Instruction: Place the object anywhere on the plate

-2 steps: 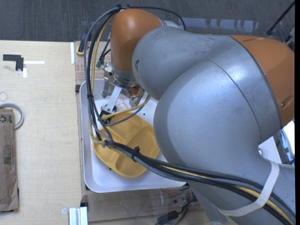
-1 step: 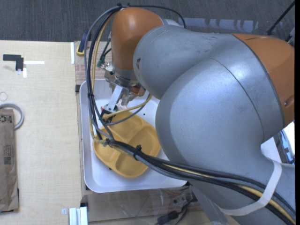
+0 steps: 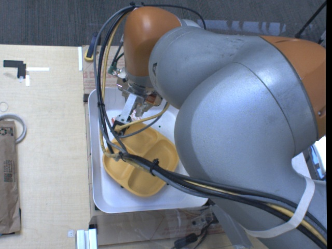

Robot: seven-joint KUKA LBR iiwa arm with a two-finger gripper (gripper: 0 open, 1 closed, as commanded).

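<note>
We see a glossy yellow divided plate (image 3: 142, 162) lying in the smooth white bin (image 3: 98, 191); our claw (image 3: 124, 119) hangs over its upper rim, grip unclear.

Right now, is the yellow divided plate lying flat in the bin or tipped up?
Flat: the yellow divided plate lies compartments-up on the white bin floor.

Floor: dark grey carpet (image 3: 57, 12) along the top.
Bench: pale wood surface (image 3: 49, 139) at left.
On bench: brown paper bag (image 3: 9, 178), black-and-white marker (image 3: 18, 69).
</note>
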